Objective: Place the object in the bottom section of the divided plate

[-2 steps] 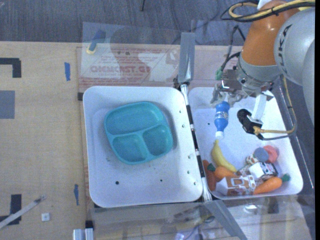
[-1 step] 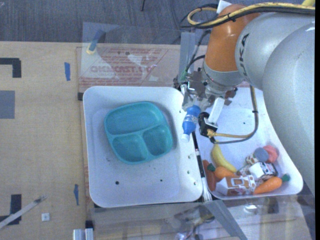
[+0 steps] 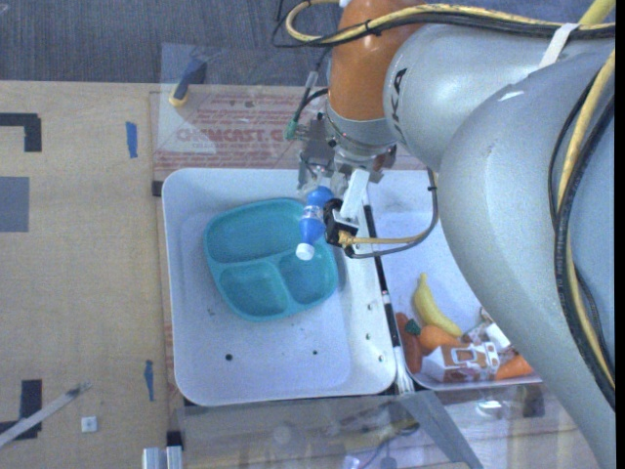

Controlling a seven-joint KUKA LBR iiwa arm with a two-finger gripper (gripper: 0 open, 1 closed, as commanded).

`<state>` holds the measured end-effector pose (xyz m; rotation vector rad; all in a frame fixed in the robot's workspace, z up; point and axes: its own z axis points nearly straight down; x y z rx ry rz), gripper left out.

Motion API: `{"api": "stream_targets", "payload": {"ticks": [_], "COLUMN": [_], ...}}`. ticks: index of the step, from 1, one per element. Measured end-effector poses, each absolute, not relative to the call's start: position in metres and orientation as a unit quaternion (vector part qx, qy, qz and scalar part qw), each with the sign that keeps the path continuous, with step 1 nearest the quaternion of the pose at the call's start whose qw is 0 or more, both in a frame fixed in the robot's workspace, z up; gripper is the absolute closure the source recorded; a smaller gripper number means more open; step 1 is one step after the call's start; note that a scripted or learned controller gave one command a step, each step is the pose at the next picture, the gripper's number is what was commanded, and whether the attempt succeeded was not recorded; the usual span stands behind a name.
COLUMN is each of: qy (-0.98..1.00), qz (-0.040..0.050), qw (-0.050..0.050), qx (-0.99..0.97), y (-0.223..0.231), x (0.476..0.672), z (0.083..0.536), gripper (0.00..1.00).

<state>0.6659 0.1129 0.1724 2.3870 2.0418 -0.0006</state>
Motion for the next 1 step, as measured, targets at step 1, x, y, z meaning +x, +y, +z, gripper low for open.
{"api": "stream_targets", "payload": {"ticks": [1], "qy": [0.650], "qz": [-0.0002], "qw": [0.000], "qx": [0.760], "y": [0.1135], "x": [0.6659], "z": [0.1727], "gripper": [0.00]}}
